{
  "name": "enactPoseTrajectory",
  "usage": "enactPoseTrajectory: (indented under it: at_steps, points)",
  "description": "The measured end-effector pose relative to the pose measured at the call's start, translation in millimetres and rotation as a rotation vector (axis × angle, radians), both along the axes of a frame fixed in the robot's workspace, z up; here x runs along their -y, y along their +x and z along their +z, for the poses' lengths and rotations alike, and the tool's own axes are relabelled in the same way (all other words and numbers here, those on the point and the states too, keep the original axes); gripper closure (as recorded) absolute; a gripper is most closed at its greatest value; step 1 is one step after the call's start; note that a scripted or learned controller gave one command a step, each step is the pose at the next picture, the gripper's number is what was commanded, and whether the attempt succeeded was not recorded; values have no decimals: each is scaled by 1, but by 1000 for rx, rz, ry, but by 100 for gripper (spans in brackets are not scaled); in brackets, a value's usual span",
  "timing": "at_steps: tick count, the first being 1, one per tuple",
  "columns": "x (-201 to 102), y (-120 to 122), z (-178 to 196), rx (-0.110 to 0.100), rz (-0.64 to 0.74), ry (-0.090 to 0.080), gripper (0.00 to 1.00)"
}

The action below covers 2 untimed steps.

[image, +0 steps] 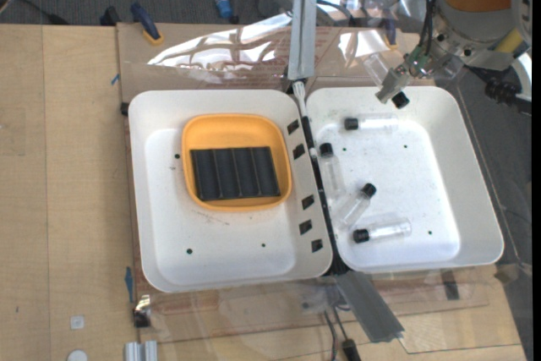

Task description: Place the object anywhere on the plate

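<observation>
Carry step, by the look of it: gripper (pixel 396 90) raised over the far edge of the right bin (pixel 473 173), clenched on a clear vial (pixel 390 89) with a black cap, cap end pointing down toward the bin floor. Vial seen tilted between the fingers, clear of the bin and touching nothing else.

Target sits in the left bin (pixel 161 241): an orange plate (pixel 196 135) near that bin's middle, already bearing a dark ribbed block (pixel 235 172) that covers most of its surface.

Next move, as a judgement: travel across the divider (pixel 306 182) between the bins toward the left bin's centre, then lower and release over the plate, probably onto the block or the bare rim beside it.

Risk: round vial likely to roll off the ridged block.

Four more vials (pixel 380 230) lying loose in the right bin.
</observation>
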<state>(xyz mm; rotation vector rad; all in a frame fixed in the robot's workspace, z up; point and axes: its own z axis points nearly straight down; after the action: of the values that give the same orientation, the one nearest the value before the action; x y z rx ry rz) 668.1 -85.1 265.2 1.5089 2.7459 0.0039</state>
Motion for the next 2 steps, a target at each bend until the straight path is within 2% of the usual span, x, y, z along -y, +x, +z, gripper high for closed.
enactPoseTrajectory:
  at_steps: [1,2]
  points:
    - [-6,0,-3,-5,333,-1,100]
    - [-29,-11,13,-5,435,-1,100]
